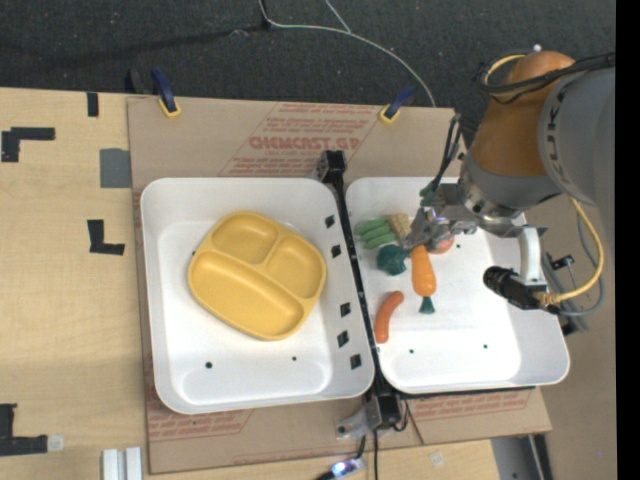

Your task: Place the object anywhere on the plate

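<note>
A yellow plate (258, 272) with three compartments lies tilted in the left bin (170, 368). In the right bin (500, 358), toy foods cluster near the left wall: a light green piece (374, 232), a dark green round piece (391, 260), an orange carrot (424, 274) with a green tip, and an orange sausage (387, 315). My gripper (430, 230) hangs low over this cluster, just above the carrot's upper end, next to a small red-orange piece (441, 244). The wrist hides what lies right under it.
A black divider (345, 268) runs between the two bins. The arm's orange band (515, 118) and grey wrist cover the right bin's far right corner. A black cable fitting (510, 286) sticks out over the right bin.
</note>
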Controlling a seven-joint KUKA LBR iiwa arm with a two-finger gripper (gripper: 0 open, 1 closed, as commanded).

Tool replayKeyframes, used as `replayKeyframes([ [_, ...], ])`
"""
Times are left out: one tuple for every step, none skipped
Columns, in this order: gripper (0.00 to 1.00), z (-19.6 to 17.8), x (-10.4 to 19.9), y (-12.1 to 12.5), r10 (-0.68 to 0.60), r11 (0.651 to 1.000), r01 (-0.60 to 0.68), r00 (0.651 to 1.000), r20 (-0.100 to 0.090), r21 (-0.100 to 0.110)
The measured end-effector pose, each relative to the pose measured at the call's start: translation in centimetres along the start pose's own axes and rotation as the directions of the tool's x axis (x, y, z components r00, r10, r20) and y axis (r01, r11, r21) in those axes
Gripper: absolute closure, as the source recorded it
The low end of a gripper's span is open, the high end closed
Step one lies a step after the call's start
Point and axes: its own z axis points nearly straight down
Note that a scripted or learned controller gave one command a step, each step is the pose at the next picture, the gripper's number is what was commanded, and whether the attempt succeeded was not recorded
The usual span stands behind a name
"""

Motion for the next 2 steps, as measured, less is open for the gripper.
replayKeyframes([
  [1.0,-1.0,5.8,1.8,-0.002,1.0,0.002,1.0,-0.001,-0.002],
  [1.0,-1.2,10.1,3.0,0.0,1.0,0.0,1.0,0.0,-0.001],
])
